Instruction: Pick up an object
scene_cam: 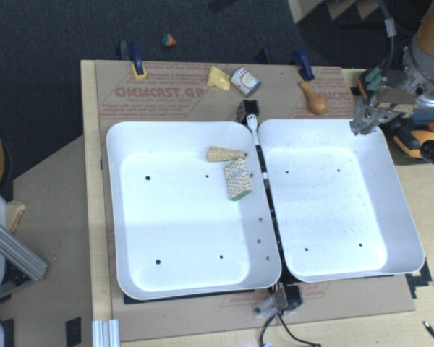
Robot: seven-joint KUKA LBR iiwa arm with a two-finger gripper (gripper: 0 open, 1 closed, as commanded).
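Observation:
Two objects lie in the left bin (130,215) near its upper right corner: a tan, roll-shaped piece (225,154) and, just below it, a small patterned green-and-white packet (237,178). My gripper (364,123) hangs at the far right, over the upper right corner of the right bin (390,208), far from both objects. I see nothing held under it.
On the cardboard behind the bins lie a yellow wedge (218,79), a small white box (245,81) and a brown wooden piece (314,98). A black-and-white tool (251,118) rests at the seam between the bins. Blue clamps (136,58) grip the board's back edge.

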